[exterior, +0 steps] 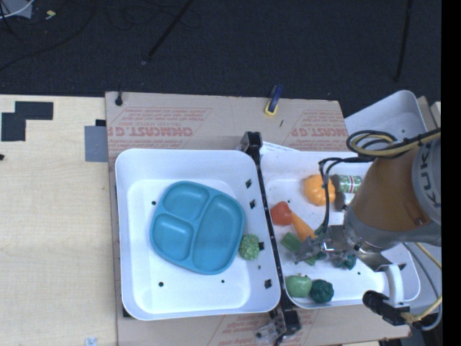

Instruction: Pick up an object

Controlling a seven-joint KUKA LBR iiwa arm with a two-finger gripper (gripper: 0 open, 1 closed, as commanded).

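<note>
Several toys are scattered in the right bin (403, 294), where the gripper (322, 249) is lowered; its grasp cannot be told.

Even overhead light, soft focus, faint shadows

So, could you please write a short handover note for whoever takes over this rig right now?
Claw: low in the right bin, over the green pieces; its grip is unclear.
Right bin holds an orange fruit, red piece, carrot-like piece, green can, light green piece and dark green piece.
Left bin holds a blue divided plate and a small broccoli.
Done: approach.
Left: confirm a grasp, then lift.
</note>
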